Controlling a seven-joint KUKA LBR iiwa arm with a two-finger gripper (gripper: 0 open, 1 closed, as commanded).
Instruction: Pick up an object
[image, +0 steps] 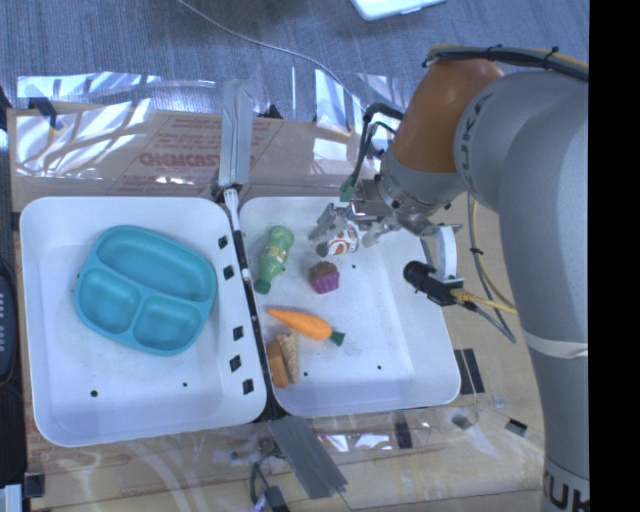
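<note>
The hand (345, 232) sits low at the right bin's (420, 340) far end, pinching a small white-and-orange object (343, 241); the grasp step looks made. Next calls for a straight lift; the purple cupcake (323, 277) lies just beside.

The grey arm (540, 200) has an orange band (440, 115), black cables, and a metal pincer (345, 232).

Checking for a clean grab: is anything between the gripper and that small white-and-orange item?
Nothing visible: the gripper sits right at the white-and-orange item. The purple cupcake lies just below, apart.
</note>
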